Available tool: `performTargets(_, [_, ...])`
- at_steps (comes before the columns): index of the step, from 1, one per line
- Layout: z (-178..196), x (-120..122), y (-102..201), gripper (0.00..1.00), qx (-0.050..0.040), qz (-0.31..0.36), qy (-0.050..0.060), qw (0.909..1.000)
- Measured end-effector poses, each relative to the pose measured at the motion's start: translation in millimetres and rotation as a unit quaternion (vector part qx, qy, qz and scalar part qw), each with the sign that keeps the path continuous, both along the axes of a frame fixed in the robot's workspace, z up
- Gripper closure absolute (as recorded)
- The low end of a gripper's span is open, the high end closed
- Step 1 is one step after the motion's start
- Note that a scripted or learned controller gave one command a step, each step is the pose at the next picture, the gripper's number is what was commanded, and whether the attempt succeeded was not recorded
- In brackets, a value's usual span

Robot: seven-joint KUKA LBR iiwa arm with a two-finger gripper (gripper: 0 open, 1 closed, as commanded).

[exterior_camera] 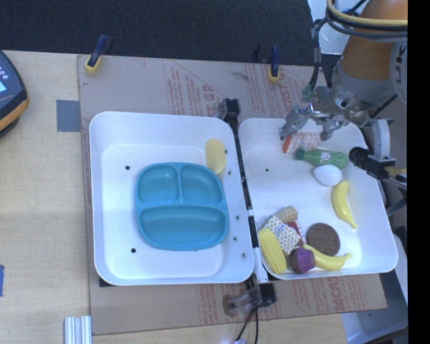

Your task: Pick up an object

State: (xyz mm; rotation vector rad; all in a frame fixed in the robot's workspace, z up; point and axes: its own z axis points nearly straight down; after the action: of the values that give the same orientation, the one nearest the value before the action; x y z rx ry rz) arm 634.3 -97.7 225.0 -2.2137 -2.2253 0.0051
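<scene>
My gripper [312,125] hangs over the far end of the right bin [269,192], its two fingers spread apart with nothing between them. Just below it lie a small red and white item [292,144] and a green bottle [321,157]. A white egg [327,175] and a yellow banana [342,203] lie nearer the bin's right side. At the near end sit a corn cob [271,251], a brown cookie [322,239], a purple piece [303,260], a second banana [330,261] and a checkered item [282,229].
The left bin [111,192] holds a blue divided plate [180,206] and a pale yellow piece [215,155] by its right wall. A yellow-black device [0,84] lies at the bench's far left. Clamps [94,56] sit along the back edge.
</scene>
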Motion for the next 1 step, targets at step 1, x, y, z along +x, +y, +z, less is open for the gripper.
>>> performTargets(1, [-0.3,-105.6,-13.6,0.0,0.0002,-0.002,0.004,1.0])
